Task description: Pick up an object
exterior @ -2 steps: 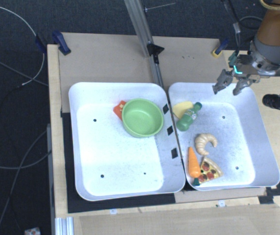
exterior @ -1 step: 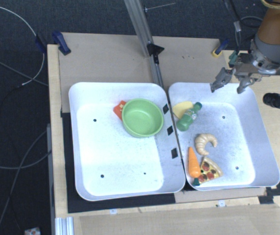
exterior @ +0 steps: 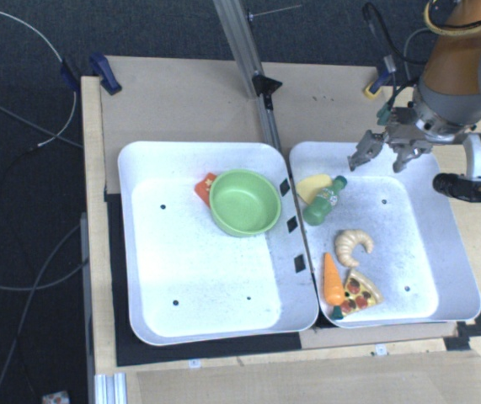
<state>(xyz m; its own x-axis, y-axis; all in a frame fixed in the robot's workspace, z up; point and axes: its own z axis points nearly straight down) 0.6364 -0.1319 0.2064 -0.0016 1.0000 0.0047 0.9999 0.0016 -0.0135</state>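
over the right white bin (exterior: 425,251) the gripper (exterior: 385,155) hangs, jaws spread wide, holding nothing.

1. My wrist shell (exterior: 462,53) looked like smooth, glossy orange plastic.
2. The bins (exterior: 152,251) were white, speckled, slightly shiny plastic.
3. The green bowl (exterior: 244,202) seemed smooth matt plastic.
4. The bench (exterior: 181,99) looked like pale matt wood.

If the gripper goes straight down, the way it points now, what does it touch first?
Probably the bare floor of the right bin near its far edge. The gripper, fingers spread, hangs right of the green bottle; depth is hard to judge.
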